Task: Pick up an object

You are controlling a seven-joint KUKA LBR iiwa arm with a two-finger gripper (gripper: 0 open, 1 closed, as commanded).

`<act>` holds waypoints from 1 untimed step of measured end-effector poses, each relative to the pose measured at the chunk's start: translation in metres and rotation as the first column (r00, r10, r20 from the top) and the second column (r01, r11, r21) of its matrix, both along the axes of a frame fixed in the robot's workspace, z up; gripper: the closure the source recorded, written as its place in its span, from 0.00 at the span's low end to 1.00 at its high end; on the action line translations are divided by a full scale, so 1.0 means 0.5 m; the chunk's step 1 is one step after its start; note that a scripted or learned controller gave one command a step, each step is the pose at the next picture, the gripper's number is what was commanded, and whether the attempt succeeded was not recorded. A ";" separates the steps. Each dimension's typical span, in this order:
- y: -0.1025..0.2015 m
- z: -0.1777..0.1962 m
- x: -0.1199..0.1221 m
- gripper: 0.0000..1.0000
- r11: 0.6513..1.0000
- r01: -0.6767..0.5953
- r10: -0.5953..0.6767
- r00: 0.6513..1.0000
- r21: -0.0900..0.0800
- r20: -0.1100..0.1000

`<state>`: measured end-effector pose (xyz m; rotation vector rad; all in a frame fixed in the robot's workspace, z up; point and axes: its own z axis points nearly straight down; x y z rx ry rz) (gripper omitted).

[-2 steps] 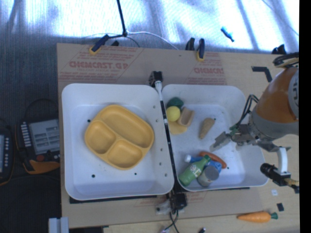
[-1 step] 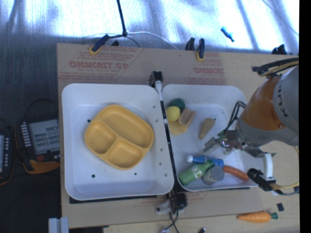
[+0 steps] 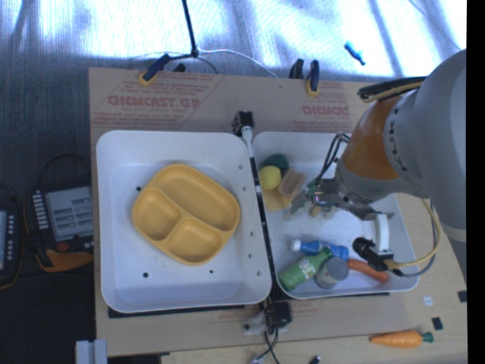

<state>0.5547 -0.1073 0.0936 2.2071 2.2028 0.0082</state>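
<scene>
The gripper (image 3: 303,203) is hanging low in the right bin (image 3: 405,233), reaching toward a tan block (image 3: 291,182) and yellow ball (image 3: 270,177) just beyond it, and I am guessing it is lining up a grasp that next calls for settling squarely over one piece. How the gripper is set, I cannot tell, blurred as it is. Nearer me, a green bottle (image 3: 301,270), blue piece (image 3: 318,246) and carrot (image 3: 368,271) are lying jumbled, while the arm (image 3: 394,146) is hiding the bin's far corner.

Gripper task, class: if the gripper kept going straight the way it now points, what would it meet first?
Probably the tan block beside the yellow ball; the gripper points left toward them in the right bin, though depth is unclear.
</scene>
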 end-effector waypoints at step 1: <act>0.014 -0.002 0.148 0.00 1.000 -0.003 0.003 1.000 0.004 -0.004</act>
